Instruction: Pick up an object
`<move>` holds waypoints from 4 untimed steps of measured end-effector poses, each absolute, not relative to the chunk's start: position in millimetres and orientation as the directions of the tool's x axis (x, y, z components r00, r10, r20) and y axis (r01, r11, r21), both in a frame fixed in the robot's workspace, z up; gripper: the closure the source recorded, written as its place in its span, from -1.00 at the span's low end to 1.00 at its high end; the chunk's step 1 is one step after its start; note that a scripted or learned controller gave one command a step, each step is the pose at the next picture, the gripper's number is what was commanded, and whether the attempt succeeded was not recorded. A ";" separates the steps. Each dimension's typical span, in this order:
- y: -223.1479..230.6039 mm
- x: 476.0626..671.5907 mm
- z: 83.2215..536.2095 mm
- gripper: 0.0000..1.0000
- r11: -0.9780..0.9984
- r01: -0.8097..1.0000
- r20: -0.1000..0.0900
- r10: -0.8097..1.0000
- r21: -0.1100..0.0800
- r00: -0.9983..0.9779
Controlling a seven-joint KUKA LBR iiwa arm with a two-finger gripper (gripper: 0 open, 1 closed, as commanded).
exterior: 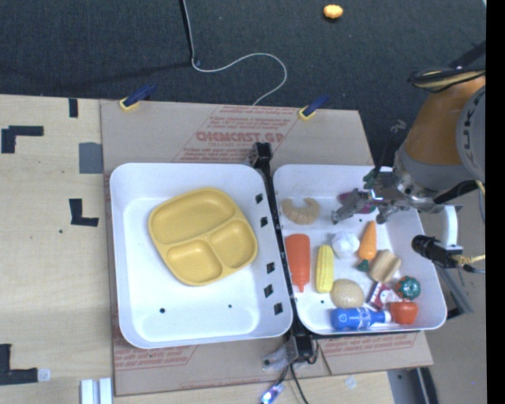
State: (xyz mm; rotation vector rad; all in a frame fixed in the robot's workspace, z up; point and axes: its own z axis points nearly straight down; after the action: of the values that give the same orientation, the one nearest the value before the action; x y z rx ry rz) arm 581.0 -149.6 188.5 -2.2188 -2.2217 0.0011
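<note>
A white cable (237, 63) loops across the dark floor (79, 39) beyond the cardboard sheet (229, 134); a small orange object (333, 11), perhaps a ball, lies farther off.

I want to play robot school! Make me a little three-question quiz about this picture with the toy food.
1. True or false: the yellow plate lies in the left bin.
2. Which toy lies right beside the corn cob, toward the left bin? A) blue bottle B) orange hot dog C) croissant
3. Fill in: the gripper hangs above the ____ bin.

Key
1. True.
2. B, the orange hot dog.
3. Right; it is over the right bin, near the croissant.
</note>
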 end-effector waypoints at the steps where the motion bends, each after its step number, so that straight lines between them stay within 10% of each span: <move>1: -109.7 504.4 204.2 -1.00 0.001 1.000 0.002 1.000 -0.006 0.000; 2: -20.8 481.6 182.5 -1.00 0.009 1.000 0.004 1.000 -0.008 -0.009; 3: -25.9 482.3 193.2 1.00 0.001 1.000 0.001 1.000 -0.006 -0.001; 4: 70.2 485.2 363.6 1.00 0.014 1.000 0.006 1.000 0.016 -0.014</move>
State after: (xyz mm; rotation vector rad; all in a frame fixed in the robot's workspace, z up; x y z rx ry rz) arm 485.2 70.2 363.6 -2.2106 -2.2420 -0.0252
